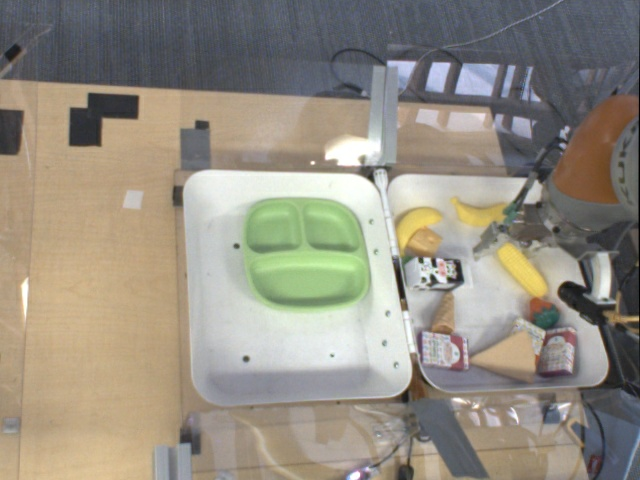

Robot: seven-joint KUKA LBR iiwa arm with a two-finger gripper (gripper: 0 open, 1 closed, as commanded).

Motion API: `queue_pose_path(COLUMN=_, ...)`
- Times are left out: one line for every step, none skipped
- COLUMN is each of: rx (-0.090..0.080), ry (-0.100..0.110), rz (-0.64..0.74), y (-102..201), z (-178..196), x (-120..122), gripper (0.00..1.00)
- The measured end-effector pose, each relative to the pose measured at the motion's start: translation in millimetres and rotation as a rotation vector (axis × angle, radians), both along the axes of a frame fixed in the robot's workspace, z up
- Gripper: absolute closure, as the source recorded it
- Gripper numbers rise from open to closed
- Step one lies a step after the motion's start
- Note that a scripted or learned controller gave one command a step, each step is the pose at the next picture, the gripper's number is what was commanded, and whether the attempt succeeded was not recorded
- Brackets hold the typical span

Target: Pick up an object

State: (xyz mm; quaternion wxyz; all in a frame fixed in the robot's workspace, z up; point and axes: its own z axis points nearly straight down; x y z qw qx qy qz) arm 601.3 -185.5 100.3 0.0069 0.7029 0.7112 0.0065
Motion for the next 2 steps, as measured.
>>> queue_pose_path(rx=0.0, ry=-0.006, rz=0.001, y=1, z=11, x=2, gripper=1.0)
queue_pose_path(rx=0.0, ry=0.012, rz=-0.019, y=37, z=103, x=38, gripper=1.0)
